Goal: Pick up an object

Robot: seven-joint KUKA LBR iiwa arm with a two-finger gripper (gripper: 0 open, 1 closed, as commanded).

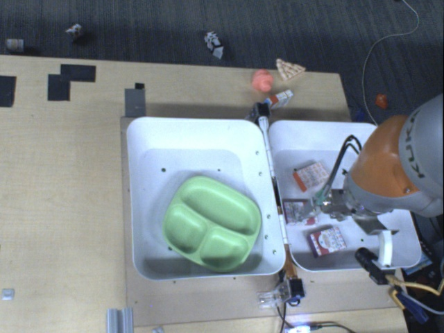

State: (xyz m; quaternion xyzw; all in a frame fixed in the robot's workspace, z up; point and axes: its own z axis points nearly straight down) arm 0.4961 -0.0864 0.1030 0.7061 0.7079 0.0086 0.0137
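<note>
In the right bin [409,252] lie three small packets. An orange and white packet [309,175] is toward the back, a grey and red packet [295,211] is near the left wall, and a dark red packet [327,241] is nearer the front. My gripper [326,205] hangs low over the middle of this bin, between the grey packet and the dark red one, just right of the grey packet. The arm's orange band [385,161] hides the bin's right side. I see nothing held. A green divided plate [211,222] lies in the left bin [149,144].
Behind the bins, on the bench, are a pink ball [262,80], a triangular wedge [290,69] and a small tube [280,99]. A black post [135,101] stands at the left bin's back corner. Cables and a connector [288,293] lie along the front edge.
</note>
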